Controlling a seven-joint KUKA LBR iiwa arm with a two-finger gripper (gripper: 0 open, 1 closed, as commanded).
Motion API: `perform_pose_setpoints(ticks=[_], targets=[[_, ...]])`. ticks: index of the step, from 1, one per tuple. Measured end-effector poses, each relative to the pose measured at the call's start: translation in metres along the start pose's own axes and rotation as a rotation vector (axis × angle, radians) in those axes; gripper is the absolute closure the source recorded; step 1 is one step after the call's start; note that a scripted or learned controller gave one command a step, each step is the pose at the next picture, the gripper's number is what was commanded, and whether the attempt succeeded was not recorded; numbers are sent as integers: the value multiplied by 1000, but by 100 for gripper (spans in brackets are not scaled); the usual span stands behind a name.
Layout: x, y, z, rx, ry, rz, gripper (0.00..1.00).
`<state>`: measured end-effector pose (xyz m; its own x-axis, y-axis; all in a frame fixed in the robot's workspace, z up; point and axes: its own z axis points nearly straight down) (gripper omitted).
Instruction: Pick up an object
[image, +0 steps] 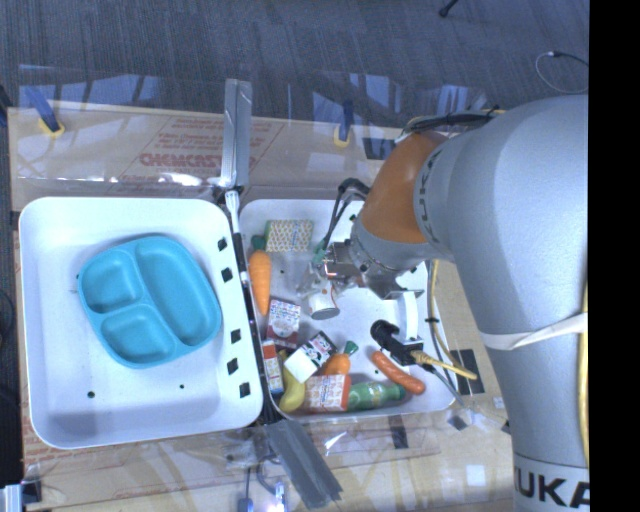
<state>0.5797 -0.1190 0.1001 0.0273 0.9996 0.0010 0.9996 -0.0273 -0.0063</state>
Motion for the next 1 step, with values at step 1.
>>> perform_pose_setpoints(ticks=[1], targets=[[92, -8, -92, -4, 0, -60, 100]])
